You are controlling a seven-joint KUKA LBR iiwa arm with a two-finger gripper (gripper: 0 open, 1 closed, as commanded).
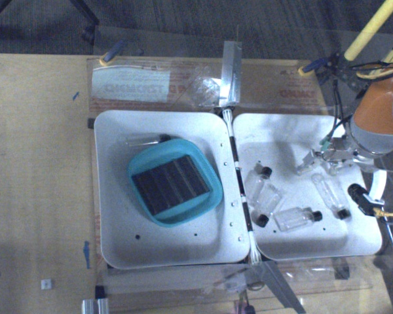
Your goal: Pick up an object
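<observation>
Camera view: gripper (327, 154) low over right bin (295, 128), grip state indiscernible; nearest vial (330, 195) lies just below-front of it on the bin floor, long axis running toward the bin's near-right corner.

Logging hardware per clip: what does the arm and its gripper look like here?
The arm enters from the right edge: a rounded grey body with a broad orange band above the wrist. Dark cables run down past it toward the gripper, a small metallic, silvery assembly with thin prongs and a green spot. A yellow pole stands behind.
</observation>
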